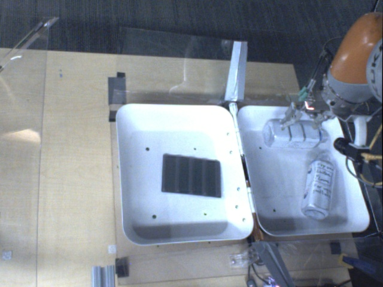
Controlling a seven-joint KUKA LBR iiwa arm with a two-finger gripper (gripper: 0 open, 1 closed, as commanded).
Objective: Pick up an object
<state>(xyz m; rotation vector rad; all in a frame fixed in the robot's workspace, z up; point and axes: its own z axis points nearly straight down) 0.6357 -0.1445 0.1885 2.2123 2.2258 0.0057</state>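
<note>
Clear bottle [292,134] blurs under the end effector [306,113], contact unclear.

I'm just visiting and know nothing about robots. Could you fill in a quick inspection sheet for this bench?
Surface: wooden bench bearing left bin and right bin.
Job's things: dark ribbed pad in left bin; clear bottle and pale packet in right bin.
Clutter: nothing seen.
Tool: tool low over the packet; grip unclear.
Cables: dark cables at right bin's edge.
Surroundings: clear panels, dark carpet.
</note>
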